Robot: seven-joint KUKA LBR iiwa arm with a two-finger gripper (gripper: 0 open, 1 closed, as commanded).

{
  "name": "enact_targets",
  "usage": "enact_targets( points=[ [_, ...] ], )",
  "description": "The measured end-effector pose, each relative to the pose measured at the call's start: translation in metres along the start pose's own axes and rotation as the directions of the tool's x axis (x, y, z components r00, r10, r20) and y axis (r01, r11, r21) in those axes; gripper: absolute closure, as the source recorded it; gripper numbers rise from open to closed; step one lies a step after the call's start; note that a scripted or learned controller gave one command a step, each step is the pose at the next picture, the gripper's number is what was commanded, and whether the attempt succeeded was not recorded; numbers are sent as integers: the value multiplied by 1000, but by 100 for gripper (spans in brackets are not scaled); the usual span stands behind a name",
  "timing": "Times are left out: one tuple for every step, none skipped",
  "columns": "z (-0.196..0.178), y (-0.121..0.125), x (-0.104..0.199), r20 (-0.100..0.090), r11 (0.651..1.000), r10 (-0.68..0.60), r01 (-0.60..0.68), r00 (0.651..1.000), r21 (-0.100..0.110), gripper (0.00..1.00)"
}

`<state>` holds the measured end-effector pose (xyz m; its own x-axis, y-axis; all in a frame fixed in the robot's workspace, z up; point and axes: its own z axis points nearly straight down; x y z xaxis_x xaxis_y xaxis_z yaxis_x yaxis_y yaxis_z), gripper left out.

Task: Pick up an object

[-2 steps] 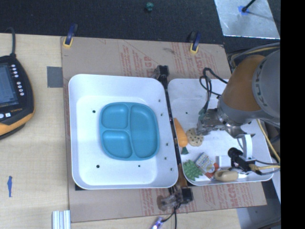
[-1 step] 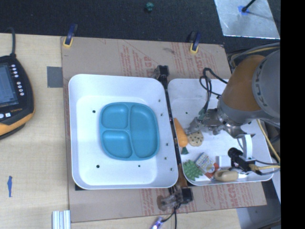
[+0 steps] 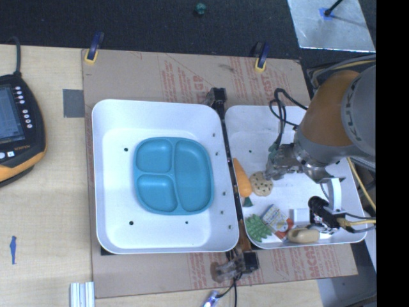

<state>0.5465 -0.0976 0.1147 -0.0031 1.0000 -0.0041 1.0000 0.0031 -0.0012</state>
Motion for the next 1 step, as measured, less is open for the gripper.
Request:
enact_targets(
  points=[
    [0,0,0,0,1000,0,0,1000,0,0]
  ],
)
